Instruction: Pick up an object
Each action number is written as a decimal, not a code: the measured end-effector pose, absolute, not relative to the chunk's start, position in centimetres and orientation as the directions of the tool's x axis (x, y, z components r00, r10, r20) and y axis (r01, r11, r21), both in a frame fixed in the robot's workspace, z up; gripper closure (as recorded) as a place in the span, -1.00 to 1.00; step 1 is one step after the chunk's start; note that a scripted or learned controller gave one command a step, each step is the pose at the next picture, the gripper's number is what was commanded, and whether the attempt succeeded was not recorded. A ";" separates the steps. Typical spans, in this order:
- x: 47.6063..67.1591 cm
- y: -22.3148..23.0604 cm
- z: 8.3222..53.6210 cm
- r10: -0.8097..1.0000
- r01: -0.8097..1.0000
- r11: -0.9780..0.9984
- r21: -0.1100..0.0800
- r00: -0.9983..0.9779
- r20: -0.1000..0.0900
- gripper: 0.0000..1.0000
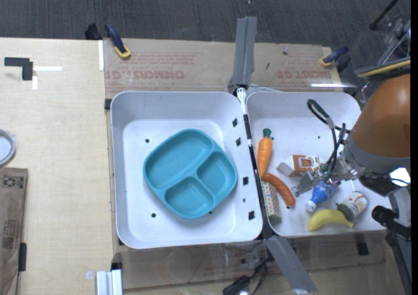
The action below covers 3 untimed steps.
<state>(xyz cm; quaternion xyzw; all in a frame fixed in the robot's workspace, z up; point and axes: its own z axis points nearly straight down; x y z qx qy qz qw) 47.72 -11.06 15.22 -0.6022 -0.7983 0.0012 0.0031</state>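
The right bin (287, 106) holds several small items. An orange carrot (264, 153) lies near its left wall, with a red sausage (281, 189) just below it. A small brown-and-white box (304, 164) sits in the middle. A blue-and-white bottle (319, 196) lies beside a yellow banana (330, 219) and a small round tin (353, 205). My gripper (318, 179) hangs low over the middle of this bin, right above the blue bottle and next to the box. The arm's orange band (390, 117) hides the bin's right side.
The left bin (124, 156) holds a blue divided plate (190, 173). A speckled brown stick (271, 205) lies along the wall between the bins. A black cable (319, 112) loops over the right bin's far part. Clamps sit on the back board.
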 end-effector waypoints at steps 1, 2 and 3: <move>47.7 -12.1 13.7 0.998 0.998 0.064 -0.006 -0.064 0.002 -1.00; 50.8 -12.6 10.4 1.000 0.999 0.018 0.036 -0.018 -0.010 -1.00; 50.9 -12.7 11.1 1.000 0.999 0.015 0.038 -0.014 -0.012 1.00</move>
